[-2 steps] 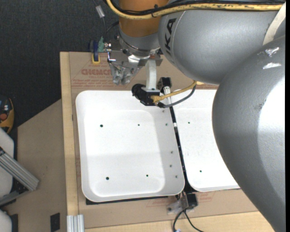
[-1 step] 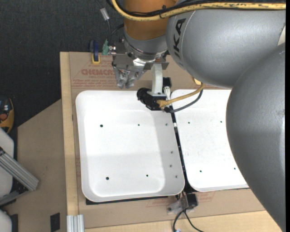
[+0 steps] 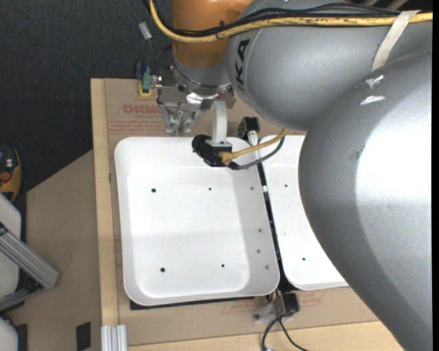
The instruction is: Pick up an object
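Observation:
My gripper [image 3: 178,122] hangs over the far rim of the left bin [image 3: 192,233], near its back edge and slightly left of the bin's middle. Nothing can be seen held beneath it. The left bin's white floor shows a few small dark dots and no loose object on it. The grey arm [image 3: 357,137] with its orange band [image 3: 199,20] crosses in from the right and hides most of the right bin [image 3: 296,233].
The bins sit side by side on a brown board [image 3: 103,206] with red print at the back. A small blue and yellow fitting [image 3: 144,79] stands on the board's far edge, left of the gripper. A metal rail [image 3: 27,264] lies off the board at left.

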Motion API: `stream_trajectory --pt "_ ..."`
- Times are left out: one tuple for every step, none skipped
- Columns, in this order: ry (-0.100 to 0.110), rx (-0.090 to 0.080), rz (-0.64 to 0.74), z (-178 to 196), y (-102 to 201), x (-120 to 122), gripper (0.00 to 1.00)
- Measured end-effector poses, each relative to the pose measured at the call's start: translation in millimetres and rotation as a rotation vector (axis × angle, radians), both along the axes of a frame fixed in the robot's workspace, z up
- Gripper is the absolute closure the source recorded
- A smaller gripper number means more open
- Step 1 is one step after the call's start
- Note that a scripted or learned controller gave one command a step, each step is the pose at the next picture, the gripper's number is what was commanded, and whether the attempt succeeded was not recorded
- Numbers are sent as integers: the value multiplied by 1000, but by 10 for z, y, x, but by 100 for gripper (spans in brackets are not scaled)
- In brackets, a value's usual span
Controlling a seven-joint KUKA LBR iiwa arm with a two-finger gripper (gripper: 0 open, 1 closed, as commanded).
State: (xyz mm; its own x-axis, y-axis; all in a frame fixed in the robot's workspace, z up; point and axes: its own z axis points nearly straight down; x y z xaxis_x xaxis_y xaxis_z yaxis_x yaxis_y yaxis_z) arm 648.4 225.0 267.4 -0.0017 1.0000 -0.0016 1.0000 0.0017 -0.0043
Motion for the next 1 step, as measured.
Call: stream_trajectory --pt "-2 2 -1 193 -6 -150 100"
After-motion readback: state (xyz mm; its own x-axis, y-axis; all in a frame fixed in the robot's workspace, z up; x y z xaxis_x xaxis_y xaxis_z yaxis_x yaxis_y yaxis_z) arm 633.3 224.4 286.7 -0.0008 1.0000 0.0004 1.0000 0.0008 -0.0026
